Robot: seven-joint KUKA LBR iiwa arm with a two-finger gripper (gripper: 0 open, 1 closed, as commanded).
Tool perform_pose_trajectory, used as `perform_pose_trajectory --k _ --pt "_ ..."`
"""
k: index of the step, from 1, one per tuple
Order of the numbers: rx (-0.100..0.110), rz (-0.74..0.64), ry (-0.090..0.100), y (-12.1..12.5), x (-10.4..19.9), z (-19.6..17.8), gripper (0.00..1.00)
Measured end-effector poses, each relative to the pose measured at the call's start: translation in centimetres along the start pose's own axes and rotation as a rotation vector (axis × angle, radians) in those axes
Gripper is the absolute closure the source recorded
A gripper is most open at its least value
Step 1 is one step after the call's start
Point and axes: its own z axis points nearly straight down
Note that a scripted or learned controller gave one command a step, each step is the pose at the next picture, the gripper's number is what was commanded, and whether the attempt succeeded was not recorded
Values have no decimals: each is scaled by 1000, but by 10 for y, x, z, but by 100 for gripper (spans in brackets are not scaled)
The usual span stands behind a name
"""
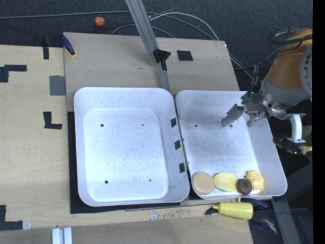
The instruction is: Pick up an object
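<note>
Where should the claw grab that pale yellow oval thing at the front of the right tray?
Probably from straight above, across the short width of the yellow oval. It lies flat, with a tan disc on one side and a dark round piece on the other, so its far and near edges look freest. The gripper hangs farther back.

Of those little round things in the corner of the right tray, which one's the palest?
The beige disc, leftmost in the row along the right bin's near edge. The oval beside it is yellow, and the small round piece is dark brown.
</note>
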Motion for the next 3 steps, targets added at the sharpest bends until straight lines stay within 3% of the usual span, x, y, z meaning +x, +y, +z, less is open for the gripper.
perform_pose_trajectory --k 2,3 --pt "-3 0 -1 6 6 98 0" --pt "-6 0 -2 7 5 85 100"
